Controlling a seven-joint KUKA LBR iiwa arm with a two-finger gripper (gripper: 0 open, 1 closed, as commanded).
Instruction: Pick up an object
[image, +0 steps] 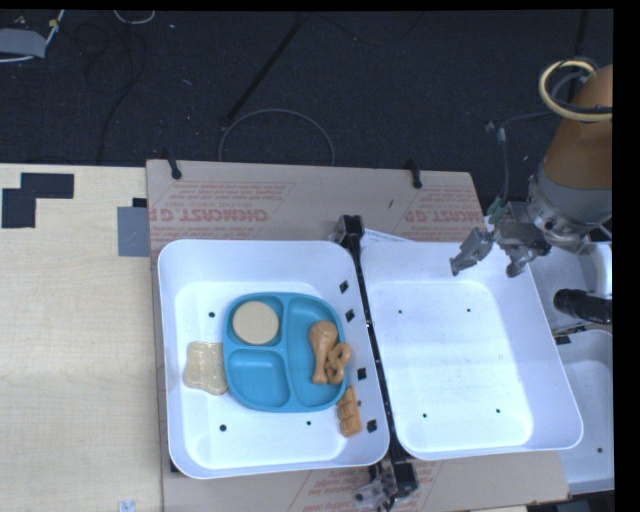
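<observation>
Grey arm (575, 165) angled over right bin (470, 440) far corner; gripper (496, 257) fingers spread, holding nothing.

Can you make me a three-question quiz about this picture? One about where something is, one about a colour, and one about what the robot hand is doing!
1. Where is the blue tray?
A. In the left bin
B. In the right bin
C. On the wooden bench

2. What colour is the round piece in the tray's top-left compartment?
A. Green
B. Tan
C. Red

3. What is the gripper doing?
A. Holding the tray
B. Pressing on the round piece
C. Hovering open at the right bin's far edge, holding nothing

Answers:
1. A, the tray sits inside the left bin.
2. B, it looks pale tan against the blue.
3. C, its fingers are spread with nothing between them.
</observation>
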